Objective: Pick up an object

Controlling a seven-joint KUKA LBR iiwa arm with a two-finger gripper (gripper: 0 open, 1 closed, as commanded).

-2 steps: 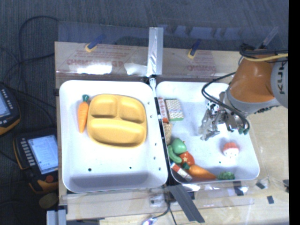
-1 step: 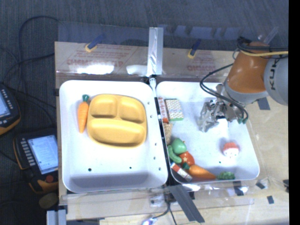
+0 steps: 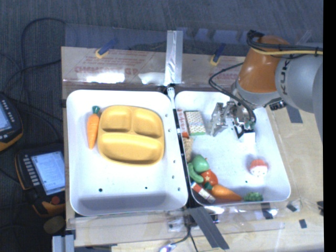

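Small red-and-white mushroom-like toy [image 3: 258, 166] lies free at right side of the right white bin [image 3: 277, 156], end effector [image 3: 231, 121] hovering apart above its upper middle, finger state cannot be told, near a patterned card box [image 3: 195, 123]; yellow divided tray [image 3: 130, 134] and orange carrot [image 3: 93, 127] in left white bin [image 3: 79, 188].

Even, bright overhead light, glare on the clear plastic sheet [image 3: 105, 77], image slightly soft.
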